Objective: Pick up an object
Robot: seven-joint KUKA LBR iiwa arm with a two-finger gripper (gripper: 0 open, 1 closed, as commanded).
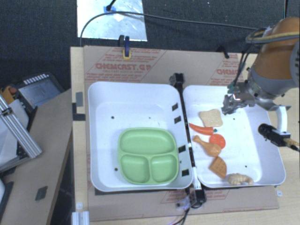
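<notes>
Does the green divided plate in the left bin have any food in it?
Empty: all three compartments of the green divided plastic plate show bare green.

The two white bins [136, 95] look like smooth, slightly glossy plastic; the green divided tray [148, 154] is matt plastic; the board [154, 60] under the bins looks like printed brown cardboard; the sheet [112, 12] beyond it gleams like metal.

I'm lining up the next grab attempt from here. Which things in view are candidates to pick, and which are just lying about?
Candidates, right bin:
bread slice
carrot
tomato slice
chicken drumstick
cracker
beige piece
The gripper hangs by the bread slice.

Lying about:
green divided tray, left bin
yellow clamp
foil sheet
</notes>
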